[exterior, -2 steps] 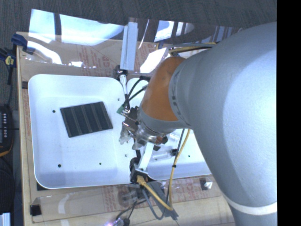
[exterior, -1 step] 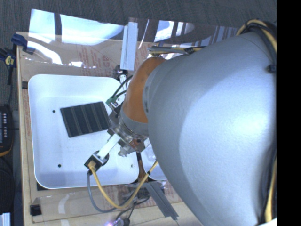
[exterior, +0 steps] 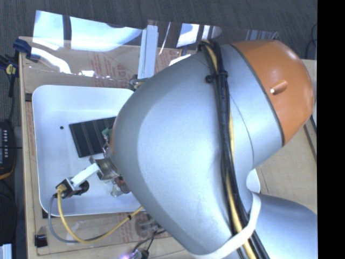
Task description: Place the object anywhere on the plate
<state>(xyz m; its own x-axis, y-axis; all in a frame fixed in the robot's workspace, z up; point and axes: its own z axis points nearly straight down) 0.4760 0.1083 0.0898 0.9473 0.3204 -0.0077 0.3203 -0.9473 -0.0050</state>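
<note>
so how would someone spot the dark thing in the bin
Find the white bin on the view's left, partly under the grey arm. On its floor, at the arm's edge, lies a flat black rectangle. Its ribbed surface sets it apart from the white around it.

slab (exterior: 90, 137) in left bin (exterior: 48, 117), arm (exterior: 188, 144) overhead

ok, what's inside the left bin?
A black ribbed slab lies flat on the left bin floor, its right end under the arm. The arm covers the bin's right part, so anything there is hidden.
</note>
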